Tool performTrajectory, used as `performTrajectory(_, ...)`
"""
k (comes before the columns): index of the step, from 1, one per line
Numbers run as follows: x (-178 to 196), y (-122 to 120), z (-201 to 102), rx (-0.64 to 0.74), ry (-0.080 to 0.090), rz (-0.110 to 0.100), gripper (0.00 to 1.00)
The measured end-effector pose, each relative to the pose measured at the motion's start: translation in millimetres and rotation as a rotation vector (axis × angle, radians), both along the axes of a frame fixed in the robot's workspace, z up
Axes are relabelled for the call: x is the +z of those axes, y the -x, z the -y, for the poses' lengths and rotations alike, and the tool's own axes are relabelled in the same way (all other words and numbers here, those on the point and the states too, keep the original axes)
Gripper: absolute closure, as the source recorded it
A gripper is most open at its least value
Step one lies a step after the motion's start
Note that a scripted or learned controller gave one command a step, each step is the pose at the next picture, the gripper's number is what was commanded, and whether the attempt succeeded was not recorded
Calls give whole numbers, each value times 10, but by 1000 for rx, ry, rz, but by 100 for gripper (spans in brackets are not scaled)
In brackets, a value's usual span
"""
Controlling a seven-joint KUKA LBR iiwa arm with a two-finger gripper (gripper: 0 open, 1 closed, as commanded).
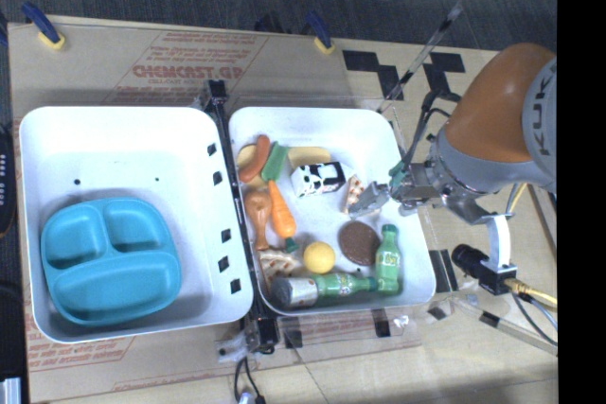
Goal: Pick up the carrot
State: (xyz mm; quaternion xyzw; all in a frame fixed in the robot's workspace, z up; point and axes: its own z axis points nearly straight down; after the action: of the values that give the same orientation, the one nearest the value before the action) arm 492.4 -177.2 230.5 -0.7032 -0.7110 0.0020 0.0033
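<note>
While the arm reaches leftward, its tool hangs apart from the carrot; grip unclear.

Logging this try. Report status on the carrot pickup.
Gripper over right bin, nothing held. Carrot at bin's left side, untouched. Hot dog and green piece crowd it.

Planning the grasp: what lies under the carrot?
The carrot lies at the left bin wall, on or against a tan piece; I cannot tell which. A green item is at its top end. Its underside is hidden.
</note>
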Motion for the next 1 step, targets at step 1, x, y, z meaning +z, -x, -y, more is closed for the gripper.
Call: performTrajectory(1, -1397, 153, -606, -100, -1, 2, 0)
